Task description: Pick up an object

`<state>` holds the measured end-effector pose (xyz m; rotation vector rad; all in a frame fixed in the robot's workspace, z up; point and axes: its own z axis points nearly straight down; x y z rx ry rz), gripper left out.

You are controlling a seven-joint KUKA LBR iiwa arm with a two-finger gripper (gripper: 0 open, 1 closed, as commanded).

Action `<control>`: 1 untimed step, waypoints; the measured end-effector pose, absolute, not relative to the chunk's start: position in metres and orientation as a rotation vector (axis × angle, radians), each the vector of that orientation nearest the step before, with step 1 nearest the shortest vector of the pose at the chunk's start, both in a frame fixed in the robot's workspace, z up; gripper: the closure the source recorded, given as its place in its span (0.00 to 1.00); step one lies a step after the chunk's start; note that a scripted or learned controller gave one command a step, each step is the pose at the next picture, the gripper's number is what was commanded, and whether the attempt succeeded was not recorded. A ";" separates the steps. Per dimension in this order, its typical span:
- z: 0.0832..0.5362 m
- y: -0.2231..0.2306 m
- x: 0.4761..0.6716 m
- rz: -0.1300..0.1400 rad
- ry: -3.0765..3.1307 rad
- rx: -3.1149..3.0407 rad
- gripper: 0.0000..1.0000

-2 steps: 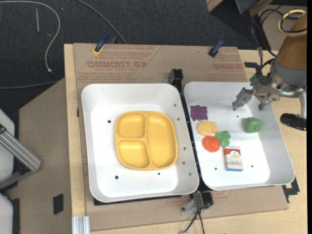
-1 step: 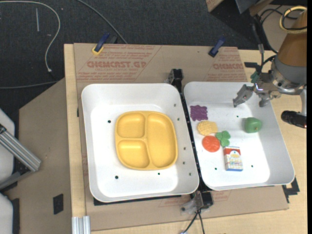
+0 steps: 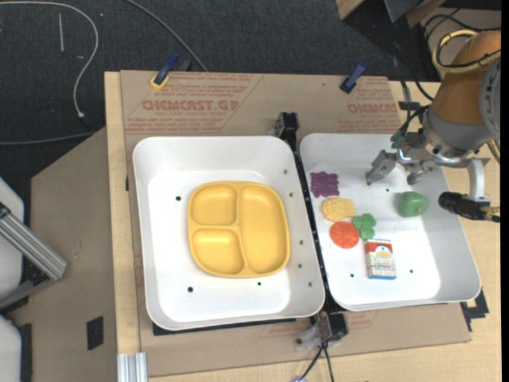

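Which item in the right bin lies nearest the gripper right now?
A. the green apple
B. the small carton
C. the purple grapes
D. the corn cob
A: the green apple sits just below the gripper, closer than any other toy in the right bin.

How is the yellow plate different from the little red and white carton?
The yellow plate is large, rounded and split into three compartments; the carton is small, boxy and printed red, white and blue. The plate lies in the left bin, the carton in the right bin among toy foods. Both lie flat, untouched.
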<state>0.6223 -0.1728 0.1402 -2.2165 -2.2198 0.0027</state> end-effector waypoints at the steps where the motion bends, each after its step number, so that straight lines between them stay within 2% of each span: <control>1: 0.087 -0.172 0.622 0.004 -2.218 -2.216 0.00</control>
